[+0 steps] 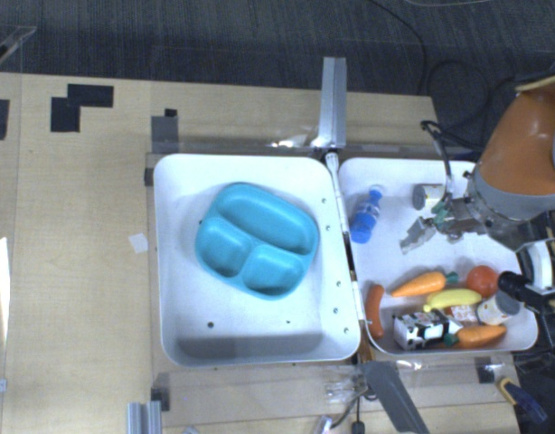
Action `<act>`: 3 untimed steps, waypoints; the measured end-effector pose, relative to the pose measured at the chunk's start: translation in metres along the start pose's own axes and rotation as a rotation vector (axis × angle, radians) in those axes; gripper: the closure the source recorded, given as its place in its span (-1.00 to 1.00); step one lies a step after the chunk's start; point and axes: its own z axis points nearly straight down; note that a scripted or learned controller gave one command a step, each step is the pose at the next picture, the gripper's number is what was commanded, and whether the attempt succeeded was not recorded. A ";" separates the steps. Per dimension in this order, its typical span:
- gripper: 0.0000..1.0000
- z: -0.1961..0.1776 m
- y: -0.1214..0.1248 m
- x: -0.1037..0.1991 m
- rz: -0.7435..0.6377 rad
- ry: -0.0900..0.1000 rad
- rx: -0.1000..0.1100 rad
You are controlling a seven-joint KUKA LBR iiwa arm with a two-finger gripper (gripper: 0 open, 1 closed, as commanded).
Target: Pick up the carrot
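Two white bins (169,242) sit side by side on the bench. Gripper (424,226) hovers at centre right, jaws parted, empty — the carrot (418,284) lies just below, lower right.

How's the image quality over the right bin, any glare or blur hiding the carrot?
Camera view: lighting is even, with no strong glare on the right bin. The carrot is a little soft but readable, orange against white. The gripper looks slightly blurred. In the left bin, the blue plate casts a faint shadow.
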 end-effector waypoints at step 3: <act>1.00 -0.023 -0.051 -0.009 -0.215 -0.002 -0.004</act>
